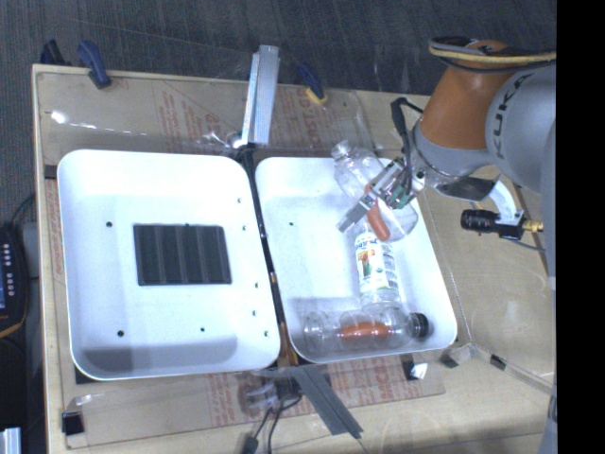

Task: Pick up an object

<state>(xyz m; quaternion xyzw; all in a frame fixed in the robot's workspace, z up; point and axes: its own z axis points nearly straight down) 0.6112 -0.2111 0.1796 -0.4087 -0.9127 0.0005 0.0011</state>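
My gripper (374,202) hangs low over the far part of the right bin (304,206), reaching in from the right. A crumpled clear plastic bottle (352,165) lies right against it at the bin's far edge. Just below the gripper is a clear bottle with a white and orange label (376,265); its reddish cap end (378,222) points toward the gripper. A third clear bottle with an orange label (357,328) and a black cap lies crosswise along the near wall. The gripper covers part of the crumpled bottle, and contact cannot be judged.
The left bin (95,206) holds a flat black ridged block (182,253) near its middle. A grey metal bar (261,93) stands behind the gap between the bins. Blue clamps sit on the bench's far edge.
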